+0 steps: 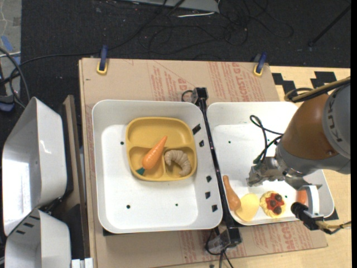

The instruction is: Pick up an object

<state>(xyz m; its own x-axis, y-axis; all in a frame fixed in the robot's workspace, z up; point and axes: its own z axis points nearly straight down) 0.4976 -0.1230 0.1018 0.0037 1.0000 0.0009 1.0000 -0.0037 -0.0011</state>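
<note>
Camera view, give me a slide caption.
Arm over right bin; carrot on yellow plate in left bin.

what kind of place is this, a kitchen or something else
Most likely a robotics lab, not a kitchen: two shallow white bins sit clamped on a cardboard-covered bench, toy food fills a yellow divided plate, and loose black cables trail across the floor.

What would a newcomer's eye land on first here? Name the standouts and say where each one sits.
First the yellow divided plate in the left bin, with an orange carrot lying across its divider and a pale shrimp in the lower right compartment. Next the grey and orange arm over the right bin, its gripper low above a cluster of small food toys along that bin's near edge.
</note>
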